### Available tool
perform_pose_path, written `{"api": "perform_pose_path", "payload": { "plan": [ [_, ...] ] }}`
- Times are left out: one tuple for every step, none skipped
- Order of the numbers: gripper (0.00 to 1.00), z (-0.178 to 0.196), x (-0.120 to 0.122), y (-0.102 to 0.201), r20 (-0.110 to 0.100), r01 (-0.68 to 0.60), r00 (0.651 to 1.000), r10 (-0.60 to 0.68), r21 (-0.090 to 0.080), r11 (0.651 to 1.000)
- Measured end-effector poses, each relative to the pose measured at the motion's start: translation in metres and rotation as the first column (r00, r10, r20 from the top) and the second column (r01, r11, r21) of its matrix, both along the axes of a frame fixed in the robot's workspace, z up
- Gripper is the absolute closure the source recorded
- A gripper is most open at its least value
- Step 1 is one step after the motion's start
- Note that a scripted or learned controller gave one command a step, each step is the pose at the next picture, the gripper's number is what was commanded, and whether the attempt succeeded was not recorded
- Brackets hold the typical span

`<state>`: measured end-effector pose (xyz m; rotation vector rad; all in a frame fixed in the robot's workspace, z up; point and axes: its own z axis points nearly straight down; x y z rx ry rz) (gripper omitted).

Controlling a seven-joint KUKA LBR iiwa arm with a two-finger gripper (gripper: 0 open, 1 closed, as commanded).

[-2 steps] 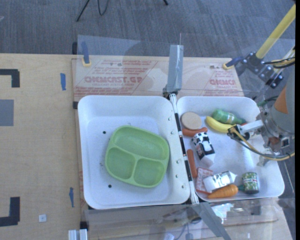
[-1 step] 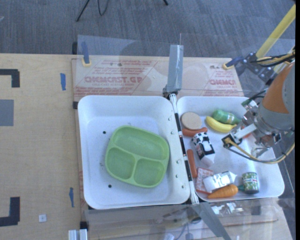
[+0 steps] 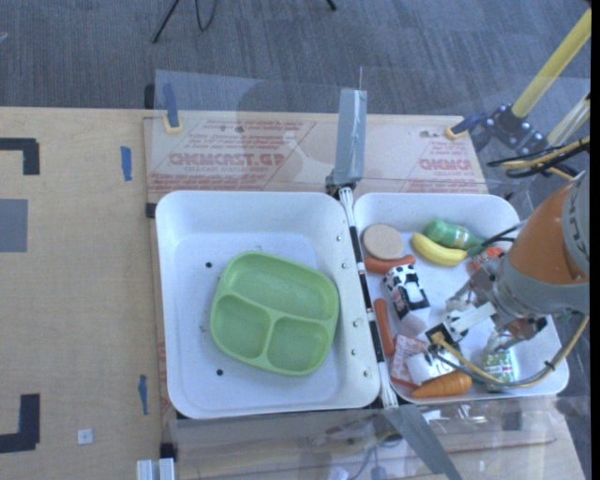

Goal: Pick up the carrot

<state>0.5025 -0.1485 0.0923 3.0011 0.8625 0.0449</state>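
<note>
Grey carpet floor runs along the top, with thin black stand legs on it. Below lies a pale wooden bench, marked with black tape corners and small blue tape strips. A brown cardboard sheet with red print lies on it.

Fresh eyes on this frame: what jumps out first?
A green divided plate lies alone in the left bin. The right bin is crowded with toy food, with the orange carrot at its near edge. The grey, orange-banded arm hangs over that bin from the right.
</note>
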Motion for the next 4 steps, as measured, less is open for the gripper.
{"api": "perform_pose_path", "payload": {
  "plan": [
    [0.00,-0.0064,0.0335,-0.0334,-0.032,0.268,0.963,-0.268,0.011,0.963],
    [0.00,-0.0062,0.0433,-0.0322,-0.034,-0.254,0.967,0.254,0.010,0.967],
    [0.00,-0.0062,0.0433,-0.0322,-0.034,-0.254,0.967,0.254,0.010,0.967],
    [1.00,0.0025,0.0426,-0.0324,-0.036,-0.252,0.967,0.252,0.012,0.968]
  ]
}}
